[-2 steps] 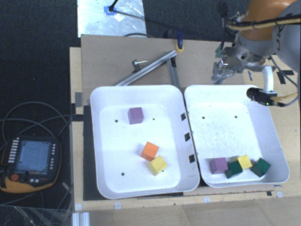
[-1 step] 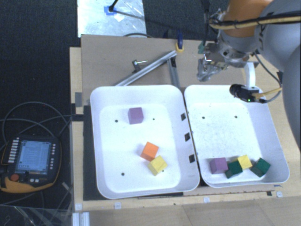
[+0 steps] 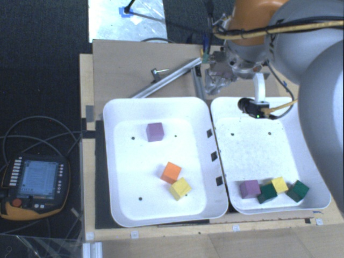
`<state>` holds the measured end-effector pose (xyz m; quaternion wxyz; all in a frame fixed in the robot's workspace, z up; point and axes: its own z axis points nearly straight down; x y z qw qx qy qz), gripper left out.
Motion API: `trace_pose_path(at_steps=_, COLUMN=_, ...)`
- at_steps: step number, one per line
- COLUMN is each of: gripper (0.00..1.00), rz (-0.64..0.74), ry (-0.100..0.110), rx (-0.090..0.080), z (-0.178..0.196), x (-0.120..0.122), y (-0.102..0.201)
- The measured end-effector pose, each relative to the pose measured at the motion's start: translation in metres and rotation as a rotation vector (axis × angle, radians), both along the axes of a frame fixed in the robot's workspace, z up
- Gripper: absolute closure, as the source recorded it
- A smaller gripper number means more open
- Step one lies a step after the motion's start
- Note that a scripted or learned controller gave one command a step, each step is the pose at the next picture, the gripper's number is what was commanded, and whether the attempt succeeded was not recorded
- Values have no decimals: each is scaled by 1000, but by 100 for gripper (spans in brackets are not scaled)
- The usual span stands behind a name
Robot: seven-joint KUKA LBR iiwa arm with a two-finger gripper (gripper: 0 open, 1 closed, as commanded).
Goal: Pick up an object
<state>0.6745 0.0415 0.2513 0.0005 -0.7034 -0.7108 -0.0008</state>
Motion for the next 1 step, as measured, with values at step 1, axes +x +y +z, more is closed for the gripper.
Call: trace_pose_path(at_steps=1, gripper=100, rz=1, ry=-2, rx=1, z=5, x=-2, y=55)
